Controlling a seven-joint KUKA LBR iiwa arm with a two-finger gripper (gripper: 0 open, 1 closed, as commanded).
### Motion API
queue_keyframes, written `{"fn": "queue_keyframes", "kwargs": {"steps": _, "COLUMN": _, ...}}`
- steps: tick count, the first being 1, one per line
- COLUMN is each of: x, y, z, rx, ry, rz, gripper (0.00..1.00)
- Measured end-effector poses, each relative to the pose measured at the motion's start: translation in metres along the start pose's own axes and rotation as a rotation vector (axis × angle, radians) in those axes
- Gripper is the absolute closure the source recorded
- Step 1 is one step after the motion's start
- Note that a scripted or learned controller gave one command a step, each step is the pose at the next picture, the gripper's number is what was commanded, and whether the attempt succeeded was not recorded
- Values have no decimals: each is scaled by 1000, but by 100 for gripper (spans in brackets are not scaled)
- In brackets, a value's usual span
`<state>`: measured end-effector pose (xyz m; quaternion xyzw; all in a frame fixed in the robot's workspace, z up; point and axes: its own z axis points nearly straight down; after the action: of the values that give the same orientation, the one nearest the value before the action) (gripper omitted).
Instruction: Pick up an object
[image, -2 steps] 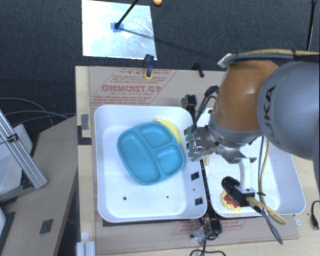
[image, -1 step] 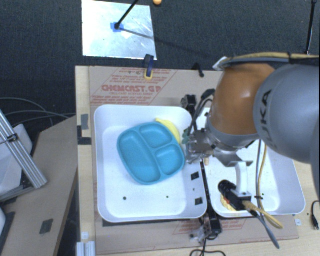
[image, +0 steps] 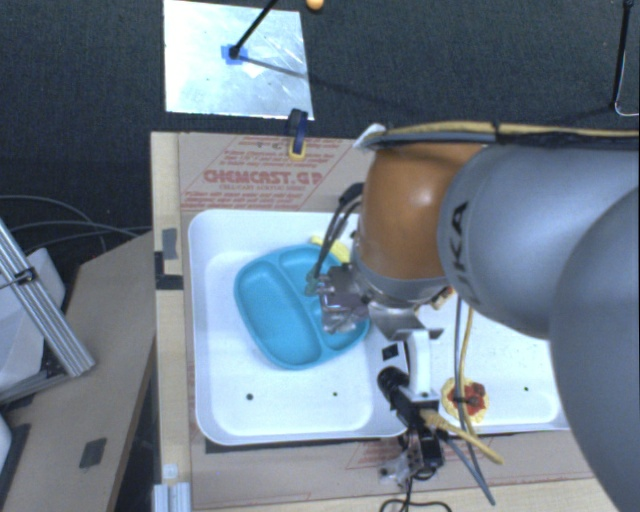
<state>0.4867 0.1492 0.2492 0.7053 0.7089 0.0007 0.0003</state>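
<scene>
Where the gripper (image: 340, 300) comes down, its fingers are hidden under the wrist hardware, so I cannot tell whether they are open, closed, or on anything. It sits over the right edge of a blue tray (image: 280, 310), seemingly touching or just above it. The tray lies tilted in the left bin (image: 225, 400), near that bin's right wall. A yellow piece (image: 335, 245) peeks out just behind the tray, beside the wrist. Above the gripper, the orange band (image: 405, 210) and the grey arm (image: 560, 230) cover much of the right bin (image: 530, 400). Near that bin's front edge lies a small red and yellow thing (image: 468, 400), too blurred to name. Behind the bins lies brown cardboard (image: 250, 170) with red print, and beyond it a shiny sheet (image: 235, 60).
</scene>
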Motion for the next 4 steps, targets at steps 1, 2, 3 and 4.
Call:
{"fn": "queue_keyframes", "kwargs": {"steps": 1, "x": -50, "y": 17, "z": -44, "rx": -3, "ry": -1, "rz": 7, "gripper": 100}}
{"fn": "queue_keyframes", "kwargs": {"steps": 2, "x": -9, "y": 37, "z": -16, "rx": -1, "ry": 0, "rz": 0, "gripper": 100}}
{"fn": "queue_keyframes", "kwargs": {"steps": 3, "x": 11, "y": 0, "z": -132, "rx": -4, "ry": 1, "rz": -1, "gripper": 100}}
{"fn": "queue_keyframes", "kwargs": {"steps": 4, "x": 25, "y": 7, "z": -127, "rx": -2, "ry": 1, "rz": 0, "gripper": 100}}
